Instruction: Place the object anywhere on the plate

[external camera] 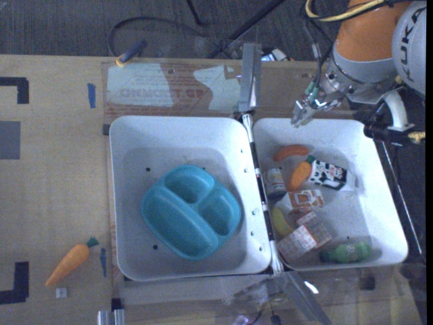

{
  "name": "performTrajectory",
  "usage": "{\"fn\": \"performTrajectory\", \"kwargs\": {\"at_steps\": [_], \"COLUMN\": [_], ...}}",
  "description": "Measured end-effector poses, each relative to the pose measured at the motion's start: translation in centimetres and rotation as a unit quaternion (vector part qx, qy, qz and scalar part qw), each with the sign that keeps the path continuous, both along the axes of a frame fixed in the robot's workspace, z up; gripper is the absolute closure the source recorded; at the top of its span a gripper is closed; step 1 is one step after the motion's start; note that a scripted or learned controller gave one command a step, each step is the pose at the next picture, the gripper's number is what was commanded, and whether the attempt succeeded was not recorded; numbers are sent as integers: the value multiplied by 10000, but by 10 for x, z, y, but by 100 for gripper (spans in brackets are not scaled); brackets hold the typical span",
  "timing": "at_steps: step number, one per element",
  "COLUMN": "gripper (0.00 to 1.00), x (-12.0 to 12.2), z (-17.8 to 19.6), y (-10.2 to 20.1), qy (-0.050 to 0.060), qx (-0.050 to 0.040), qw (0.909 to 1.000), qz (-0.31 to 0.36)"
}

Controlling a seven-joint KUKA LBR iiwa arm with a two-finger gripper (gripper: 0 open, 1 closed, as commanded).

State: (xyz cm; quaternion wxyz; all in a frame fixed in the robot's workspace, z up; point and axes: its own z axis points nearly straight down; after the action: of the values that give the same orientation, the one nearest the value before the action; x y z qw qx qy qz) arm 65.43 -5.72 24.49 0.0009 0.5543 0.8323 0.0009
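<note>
Gripper point(302, 114) poised over the back rim of the right bin point(391, 208), nothing between its fingers.

The fingers stand slightly parted and empty, above the bin's far-left corner. The blue divided plate point(191, 210) lies alone in the left bin point(128, 154). In the right bin sit a sausage point(291, 152), a toy carrot point(300, 175) touching a black-and-white carton point(329, 174), an orange-and-white carton point(306, 200), a small can point(275, 180), a banana point(280, 222), another carton point(306, 239) and a green bottle point(346, 251). A second carrot point(67, 263) lies on the bench point(47, 181), left of the bins.
</note>
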Motion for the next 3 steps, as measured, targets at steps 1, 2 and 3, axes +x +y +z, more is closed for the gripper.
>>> {"fn": "performTrajectory", "kwargs": {"at_steps": [1, 2, 3], "gripper": [100, 100, 100], "x": [13, -3, -79], "z": [-43, -52, -56], "y": [81, 167, 232], "qy": [4, 3, 16], "qx": [0, -1, 0], "qw": [9879, 9708, 9932], "qz": [1549, 2398, 1167]}}
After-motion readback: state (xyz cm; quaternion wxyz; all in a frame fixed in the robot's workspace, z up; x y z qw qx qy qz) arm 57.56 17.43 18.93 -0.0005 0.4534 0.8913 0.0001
